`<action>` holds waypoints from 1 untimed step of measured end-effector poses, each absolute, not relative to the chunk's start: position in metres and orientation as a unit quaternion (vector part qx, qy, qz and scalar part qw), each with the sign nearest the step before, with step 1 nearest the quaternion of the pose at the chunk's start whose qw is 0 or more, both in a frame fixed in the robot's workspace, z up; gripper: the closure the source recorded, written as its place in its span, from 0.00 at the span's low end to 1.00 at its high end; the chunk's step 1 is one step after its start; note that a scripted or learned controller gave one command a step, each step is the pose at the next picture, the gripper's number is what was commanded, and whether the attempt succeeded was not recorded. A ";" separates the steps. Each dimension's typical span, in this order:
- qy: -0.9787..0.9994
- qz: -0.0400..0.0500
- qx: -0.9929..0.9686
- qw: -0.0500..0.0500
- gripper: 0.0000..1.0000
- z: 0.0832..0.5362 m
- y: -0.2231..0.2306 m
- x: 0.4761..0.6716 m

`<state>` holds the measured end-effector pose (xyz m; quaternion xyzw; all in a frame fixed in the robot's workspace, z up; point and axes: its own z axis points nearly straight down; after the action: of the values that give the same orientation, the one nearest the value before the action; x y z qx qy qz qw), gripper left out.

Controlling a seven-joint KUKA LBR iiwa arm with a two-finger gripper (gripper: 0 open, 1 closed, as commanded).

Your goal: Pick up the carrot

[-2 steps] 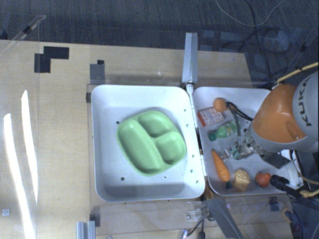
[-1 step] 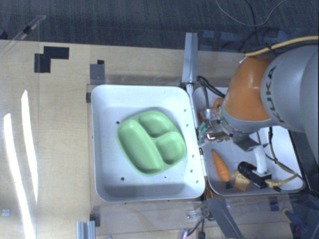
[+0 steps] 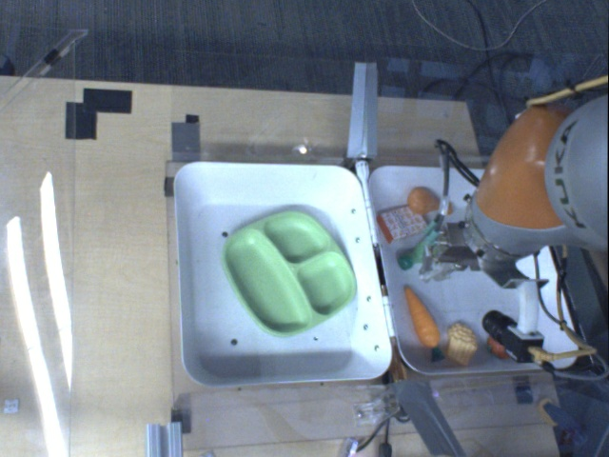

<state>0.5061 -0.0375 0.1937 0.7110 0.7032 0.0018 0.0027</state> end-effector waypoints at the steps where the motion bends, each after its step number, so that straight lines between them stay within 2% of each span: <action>1: 0.604 0.001 0.797 0.000 1.00 0.185 0.015 0.488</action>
<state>0.4879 0.0152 0.1846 0.7972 0.6037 0.0014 0.0004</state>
